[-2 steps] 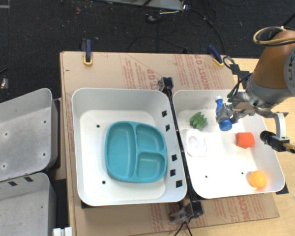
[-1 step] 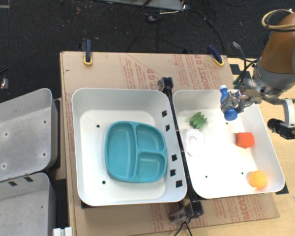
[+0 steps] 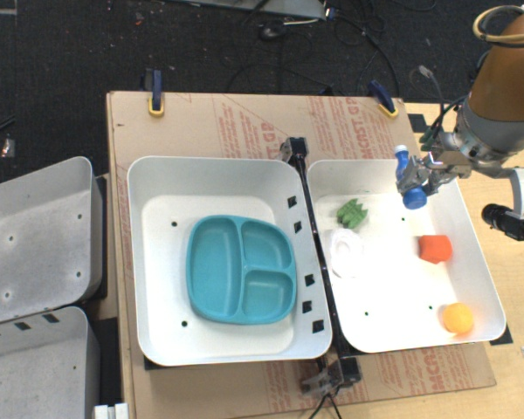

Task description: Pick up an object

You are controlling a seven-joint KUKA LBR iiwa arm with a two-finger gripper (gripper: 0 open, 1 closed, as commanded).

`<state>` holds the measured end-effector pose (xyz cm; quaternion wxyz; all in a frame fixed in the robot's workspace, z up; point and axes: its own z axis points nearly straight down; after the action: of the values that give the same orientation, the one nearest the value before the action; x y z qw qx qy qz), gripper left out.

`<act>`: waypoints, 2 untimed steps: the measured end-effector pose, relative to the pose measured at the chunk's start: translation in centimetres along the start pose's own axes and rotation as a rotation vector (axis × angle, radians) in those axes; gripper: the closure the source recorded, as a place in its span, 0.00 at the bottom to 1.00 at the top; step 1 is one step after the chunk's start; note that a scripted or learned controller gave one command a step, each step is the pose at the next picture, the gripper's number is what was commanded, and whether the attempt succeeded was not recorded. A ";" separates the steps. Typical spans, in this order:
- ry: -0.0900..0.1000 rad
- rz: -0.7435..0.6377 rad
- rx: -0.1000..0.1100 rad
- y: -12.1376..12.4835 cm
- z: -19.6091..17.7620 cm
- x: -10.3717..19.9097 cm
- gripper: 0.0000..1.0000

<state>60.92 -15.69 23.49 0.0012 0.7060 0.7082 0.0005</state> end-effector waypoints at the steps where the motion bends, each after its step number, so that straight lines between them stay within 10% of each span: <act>1: 0.002 -0.004 0.005 -1.2 0.8 5.9 1.00; 2: 0.001 -0.002 0.006 -2.9 1.8 10.5 1.00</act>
<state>58.03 -5.20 21.66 -0.0014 0.7054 0.7088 -0.0012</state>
